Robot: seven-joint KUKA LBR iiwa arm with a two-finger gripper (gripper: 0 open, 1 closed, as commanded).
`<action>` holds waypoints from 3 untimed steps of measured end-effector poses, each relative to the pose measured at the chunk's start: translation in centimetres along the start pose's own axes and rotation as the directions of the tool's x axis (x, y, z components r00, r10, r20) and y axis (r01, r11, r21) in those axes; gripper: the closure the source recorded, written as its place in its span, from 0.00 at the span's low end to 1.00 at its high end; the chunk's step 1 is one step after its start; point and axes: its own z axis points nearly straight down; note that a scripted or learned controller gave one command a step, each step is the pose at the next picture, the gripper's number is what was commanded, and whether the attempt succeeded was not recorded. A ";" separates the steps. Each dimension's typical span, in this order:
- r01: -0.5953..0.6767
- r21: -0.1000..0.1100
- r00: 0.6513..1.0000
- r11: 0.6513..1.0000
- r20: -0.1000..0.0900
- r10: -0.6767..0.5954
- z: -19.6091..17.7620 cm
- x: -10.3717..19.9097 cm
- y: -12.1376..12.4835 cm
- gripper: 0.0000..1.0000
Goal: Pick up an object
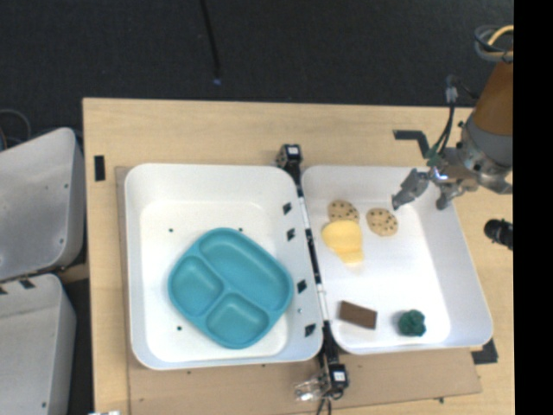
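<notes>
Gripper (pixel 425 194) spread, seemingly empty, over right bin (pixel 458 275); nearest cookie (pixel 381 221) just below-left, apart

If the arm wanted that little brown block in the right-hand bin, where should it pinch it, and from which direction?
Probably straight down from above, pinching the brown block across its short width. It lies flat and is longer than it is wide, with bare bin floor along both long sides. The green ball sits apart from it, beyond one short end.
</notes>
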 end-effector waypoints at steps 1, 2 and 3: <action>0.004 -0.012 1.000 1.000 0.003 -0.004 -0.8 0.1 0.3 0.00; 0.001 -0.007 1.000 1.000 0.003 -0.001 5.3 -0.6 0.7 0.00; 0.001 -0.009 1.000 1.000 0.003 -0.001 10.8 -0.6 -0.2 0.00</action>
